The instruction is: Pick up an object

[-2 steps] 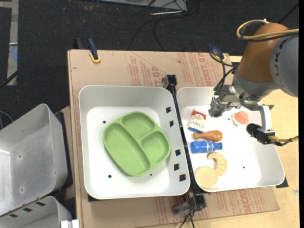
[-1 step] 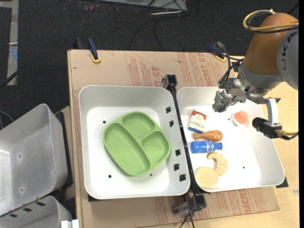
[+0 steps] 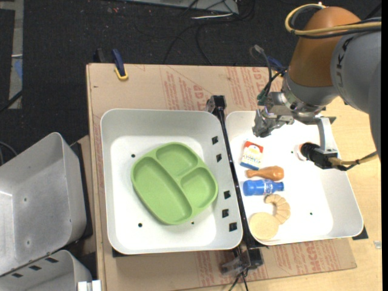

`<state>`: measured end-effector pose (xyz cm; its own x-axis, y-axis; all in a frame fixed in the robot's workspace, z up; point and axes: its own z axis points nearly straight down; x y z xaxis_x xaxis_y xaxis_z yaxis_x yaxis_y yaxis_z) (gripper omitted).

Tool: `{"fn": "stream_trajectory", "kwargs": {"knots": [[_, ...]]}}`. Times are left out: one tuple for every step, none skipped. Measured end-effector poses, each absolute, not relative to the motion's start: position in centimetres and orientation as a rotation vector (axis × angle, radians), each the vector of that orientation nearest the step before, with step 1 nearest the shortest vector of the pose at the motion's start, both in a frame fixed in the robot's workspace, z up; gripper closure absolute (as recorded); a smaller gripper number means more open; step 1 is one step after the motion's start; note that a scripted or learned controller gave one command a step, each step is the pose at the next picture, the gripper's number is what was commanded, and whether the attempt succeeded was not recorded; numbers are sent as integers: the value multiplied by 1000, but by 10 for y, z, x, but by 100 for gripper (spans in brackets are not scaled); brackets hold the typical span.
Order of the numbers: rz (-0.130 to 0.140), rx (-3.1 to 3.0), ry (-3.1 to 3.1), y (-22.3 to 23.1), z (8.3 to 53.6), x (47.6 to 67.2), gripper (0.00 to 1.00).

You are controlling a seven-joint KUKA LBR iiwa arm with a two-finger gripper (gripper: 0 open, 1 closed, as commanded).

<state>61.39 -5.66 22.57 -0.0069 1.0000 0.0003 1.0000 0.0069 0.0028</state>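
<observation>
- A brown bench (image 3: 157, 77) carries two shallow white bins: the left bin (image 3: 115, 132) and the right bin (image 3: 339, 205), over a dark floor strewn with cables.
- The gripper (image 3: 265, 126) hangs over the right bin's far left corner; whether its fingers are parted or closed cannot be told.
- Just nearer the camera than the fingers lies a small red-and-white box (image 3: 252, 154), then an orange drumstick (image 3: 267, 173), a blue bottle (image 3: 259, 187), a tan shrimp (image 3: 280, 205) and a round cracker (image 3: 264, 225).
- A green divided plate (image 3: 173, 182) sits in the left bin, well apart from the fingers.

Right bin (image 3: 339, 205) open at right; items (image 3: 264, 188) crowd its left.
</observation>
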Motion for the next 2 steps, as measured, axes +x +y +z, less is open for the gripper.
{"fn": "stream_trajectory", "kwargs": {"knots": [[3, 2212, 2232, 2, 218, 623, 100], [0, 2214, 2231, 50, 219, 618, 100]]}}
